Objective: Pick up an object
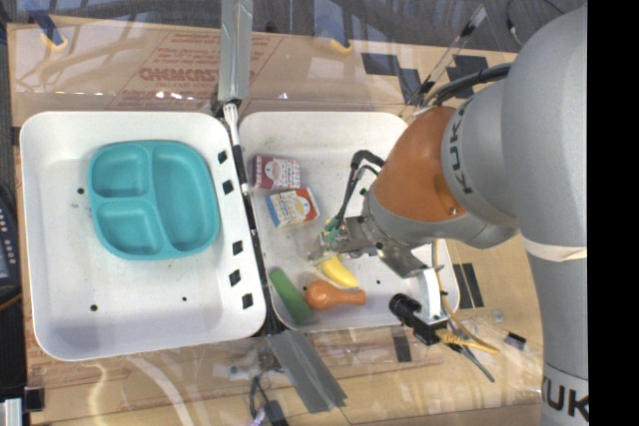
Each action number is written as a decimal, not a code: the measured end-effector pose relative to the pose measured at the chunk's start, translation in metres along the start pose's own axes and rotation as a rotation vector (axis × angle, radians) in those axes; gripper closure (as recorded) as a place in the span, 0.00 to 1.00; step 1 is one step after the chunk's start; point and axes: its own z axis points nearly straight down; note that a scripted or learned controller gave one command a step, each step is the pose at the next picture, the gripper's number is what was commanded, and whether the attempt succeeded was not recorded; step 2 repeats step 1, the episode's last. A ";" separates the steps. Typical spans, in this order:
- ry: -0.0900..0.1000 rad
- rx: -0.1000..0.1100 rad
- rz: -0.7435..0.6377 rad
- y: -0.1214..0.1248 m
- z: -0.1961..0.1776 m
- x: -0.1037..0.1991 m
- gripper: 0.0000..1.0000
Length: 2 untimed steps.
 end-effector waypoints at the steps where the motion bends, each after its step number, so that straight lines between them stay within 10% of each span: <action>1: 0.000 -0.005 0.076 0.018 -0.119 0.031 1.00; 2: 0.000 -0.005 0.076 0.018 -0.119 0.031 1.00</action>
